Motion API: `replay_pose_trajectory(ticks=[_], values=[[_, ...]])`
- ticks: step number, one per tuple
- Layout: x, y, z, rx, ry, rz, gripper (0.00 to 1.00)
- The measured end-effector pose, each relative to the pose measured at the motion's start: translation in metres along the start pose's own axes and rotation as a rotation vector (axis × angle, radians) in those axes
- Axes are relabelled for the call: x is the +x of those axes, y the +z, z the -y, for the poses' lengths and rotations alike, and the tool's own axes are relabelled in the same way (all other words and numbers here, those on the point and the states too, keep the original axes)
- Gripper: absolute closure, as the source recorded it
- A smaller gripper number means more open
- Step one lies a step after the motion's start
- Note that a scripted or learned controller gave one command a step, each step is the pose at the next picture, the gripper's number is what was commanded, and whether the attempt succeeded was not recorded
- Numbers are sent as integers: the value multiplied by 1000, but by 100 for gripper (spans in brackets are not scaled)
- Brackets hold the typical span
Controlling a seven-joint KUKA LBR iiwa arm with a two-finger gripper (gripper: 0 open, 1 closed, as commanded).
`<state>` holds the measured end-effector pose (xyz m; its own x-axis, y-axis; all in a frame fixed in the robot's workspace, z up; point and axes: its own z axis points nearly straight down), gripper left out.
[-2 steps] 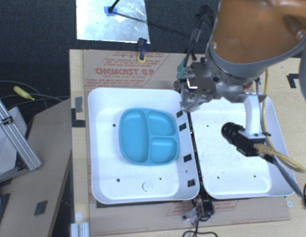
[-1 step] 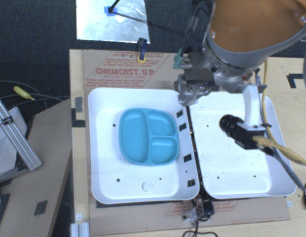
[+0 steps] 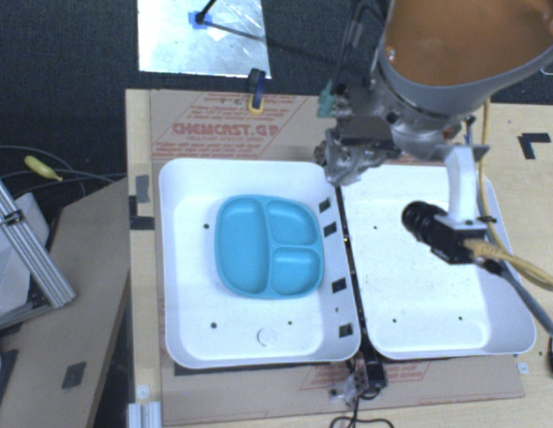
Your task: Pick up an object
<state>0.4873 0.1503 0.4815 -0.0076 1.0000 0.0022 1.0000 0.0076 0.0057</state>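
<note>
A light blue plate with three compartments (image 3: 268, 245) lies flat in the middle of the left bin (image 3: 183, 203). My gripper (image 3: 350, 160) hangs over the back edge of the bins, above the divider between them, up and to the right of the plate. Its tips are hidden in the metal clutter of the wrist. Nothing shows between them. The right bin (image 3: 419, 310) has only small dark specks on its floor.
The bins rest on a cardboard sheet (image 3: 223, 127). A blue and yellow clip (image 3: 256, 90) sits at the sheet's back edge. A shiny foil panel (image 3: 203, 23) lies beyond it. An aluminium frame (image 3: 27, 248) stands at the left.
</note>
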Motion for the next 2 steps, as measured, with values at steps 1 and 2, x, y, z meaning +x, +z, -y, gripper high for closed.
replay_pose_trajectory(ticks=[1, 2], values=[[0, -11, -1, -3, -4, -1, 100], [0, -22, -1, -6, -8, -2, 100]])
